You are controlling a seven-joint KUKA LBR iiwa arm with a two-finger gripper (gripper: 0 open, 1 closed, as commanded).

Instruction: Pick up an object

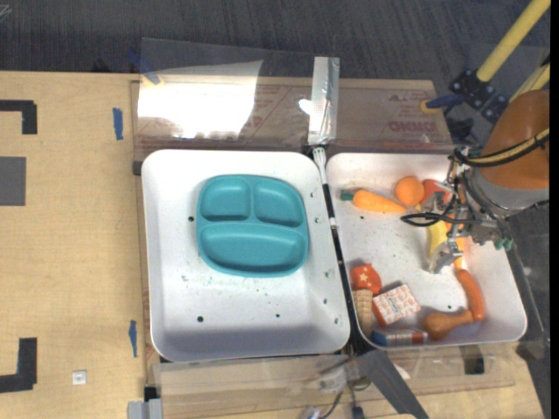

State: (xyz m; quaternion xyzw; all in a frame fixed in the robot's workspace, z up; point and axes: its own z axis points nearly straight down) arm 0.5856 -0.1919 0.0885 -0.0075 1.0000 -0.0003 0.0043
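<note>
The right bin [511, 273] holds several toy foods: a carrot [376, 202], an orange [408, 189], a yellow piece [434, 236], an orange sausage [472, 291], a brown drumstick [444, 323], a red fruit [365, 278] and a small printed box [396, 304]. My gripper [444, 256] hangs low over the right middle of this bin, right by the yellow piece and just above the sausage's upper end. Cables and the wrist hide part of the yellow piece. No object is clearly between the fingers.
The left bin [175, 304] carries a teal divided plate [252, 223]. A tan cylinder [363, 309] and a thin red tube [397, 338] lie along the right bin's front edge. A clear divider wall [330, 234] separates the bins. The arm's orange band [524, 142] looms at right.
</note>
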